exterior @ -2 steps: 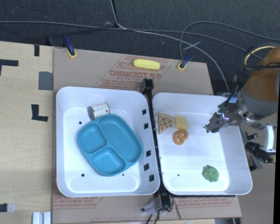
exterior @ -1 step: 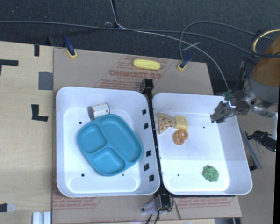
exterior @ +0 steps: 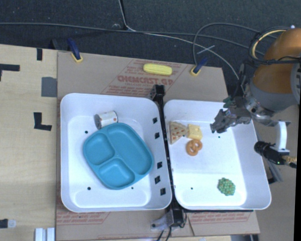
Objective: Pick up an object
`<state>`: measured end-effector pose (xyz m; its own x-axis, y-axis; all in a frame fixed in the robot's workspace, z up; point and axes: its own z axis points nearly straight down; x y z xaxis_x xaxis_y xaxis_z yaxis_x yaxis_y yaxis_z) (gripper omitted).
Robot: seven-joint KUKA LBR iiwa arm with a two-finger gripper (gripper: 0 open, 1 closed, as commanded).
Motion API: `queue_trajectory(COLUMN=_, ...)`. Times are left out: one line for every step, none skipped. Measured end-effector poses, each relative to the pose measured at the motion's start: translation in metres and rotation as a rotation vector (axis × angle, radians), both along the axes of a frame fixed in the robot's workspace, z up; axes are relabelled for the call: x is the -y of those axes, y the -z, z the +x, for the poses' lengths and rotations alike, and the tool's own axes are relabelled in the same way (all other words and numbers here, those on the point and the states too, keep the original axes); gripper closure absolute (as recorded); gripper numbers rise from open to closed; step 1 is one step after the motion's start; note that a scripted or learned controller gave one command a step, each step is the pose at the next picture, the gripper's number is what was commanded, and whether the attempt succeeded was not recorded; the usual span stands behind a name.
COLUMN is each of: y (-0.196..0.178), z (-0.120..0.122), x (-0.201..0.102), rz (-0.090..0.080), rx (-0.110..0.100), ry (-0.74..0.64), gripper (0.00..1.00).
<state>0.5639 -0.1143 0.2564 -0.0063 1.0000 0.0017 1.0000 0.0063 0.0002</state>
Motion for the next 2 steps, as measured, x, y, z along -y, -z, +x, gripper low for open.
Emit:
queue_trajectory(y=0.0, z=-0.009, x=-0.059, rz=0.0, rx=-0.002, ry=-0.001, gripper=1.0)
queue_trajectory(y=0.014, z=-0.002, x=-0.111, rz=-0.002, rx=-0.003, ry=0.001, gripper=1.0)
